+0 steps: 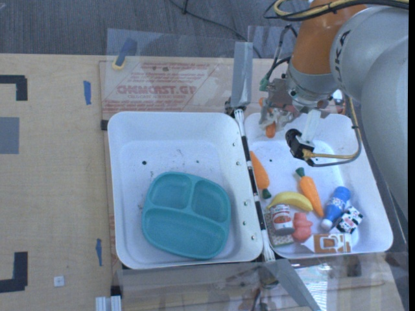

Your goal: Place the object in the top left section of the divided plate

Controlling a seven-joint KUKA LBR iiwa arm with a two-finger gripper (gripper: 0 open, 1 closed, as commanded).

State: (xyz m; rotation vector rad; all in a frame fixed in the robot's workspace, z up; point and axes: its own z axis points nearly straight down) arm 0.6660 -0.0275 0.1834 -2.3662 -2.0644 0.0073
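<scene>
Camera view: the plate (188, 216), teal and divided into three sections, lies in the left bin (130, 141), toward that bin's near edge. All three sections are bare, so nothing has yet been delivered. The top left section, the target, is the compartment farthest from the arm.

The right bin (373, 193), to the right of the plate, holds the loose objects. Nearest the plate, a carrot (259, 170) lies against the dividing wall. Farther right of the plate, a banana (290, 201), a can (281, 220), a second carrot (310, 193) and a bottle (335, 206) are clustered close together, some touching.

The gripper (275, 118) is positioned up and to the right of the plate, over the far end of the right bin, pointed downward. This posture is judged to suit a pick from above. A small orange piece (270, 131) is seen just under the gripper; it is judged to be the object selected for the task. Whether it is clamped or merely lies beneath cannot be told, and whether the gripper is open or closed cannot be told either, the tips being masked by the wrist hardware.

The task is judged to be at the pick stage. A carry leftward across the dividing wall is then required, with release over the top left section only.
</scene>
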